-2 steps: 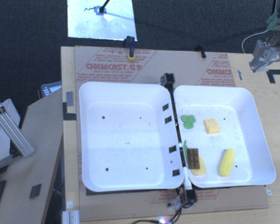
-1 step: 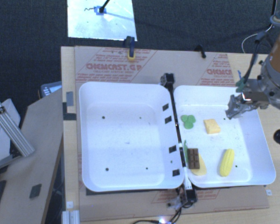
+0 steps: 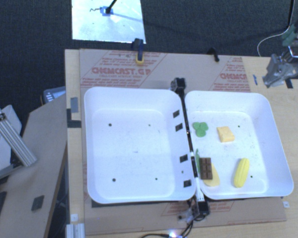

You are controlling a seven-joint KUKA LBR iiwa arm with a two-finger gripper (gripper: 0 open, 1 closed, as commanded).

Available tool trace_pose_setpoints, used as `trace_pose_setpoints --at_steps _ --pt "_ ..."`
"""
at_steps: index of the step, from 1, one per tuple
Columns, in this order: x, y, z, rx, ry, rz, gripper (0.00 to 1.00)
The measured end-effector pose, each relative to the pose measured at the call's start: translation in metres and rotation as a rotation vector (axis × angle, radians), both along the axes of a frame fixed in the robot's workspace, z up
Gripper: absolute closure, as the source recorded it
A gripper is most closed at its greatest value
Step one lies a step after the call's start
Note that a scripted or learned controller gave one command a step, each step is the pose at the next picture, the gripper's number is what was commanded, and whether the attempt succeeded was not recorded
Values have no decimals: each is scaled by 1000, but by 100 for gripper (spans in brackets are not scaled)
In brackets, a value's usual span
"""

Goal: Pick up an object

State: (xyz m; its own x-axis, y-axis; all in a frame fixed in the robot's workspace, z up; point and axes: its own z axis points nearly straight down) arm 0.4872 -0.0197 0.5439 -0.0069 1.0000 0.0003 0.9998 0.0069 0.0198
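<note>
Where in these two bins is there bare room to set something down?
The left bin offers bare floor wall to wall. In the right bin, the back strip behind the green piece and yellow block is bare. The front is crowded: chocolate bar by the divider, corn cob beside it.

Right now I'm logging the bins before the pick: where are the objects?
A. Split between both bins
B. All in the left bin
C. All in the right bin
C: the green piece, yellow block, brown bar and corn all lie in the right bin.
</note>
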Motion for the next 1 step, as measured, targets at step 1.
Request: trace_pose_setpoints --at_steps 1 --pt "-1 -93 -43 -3 19 -13 100"
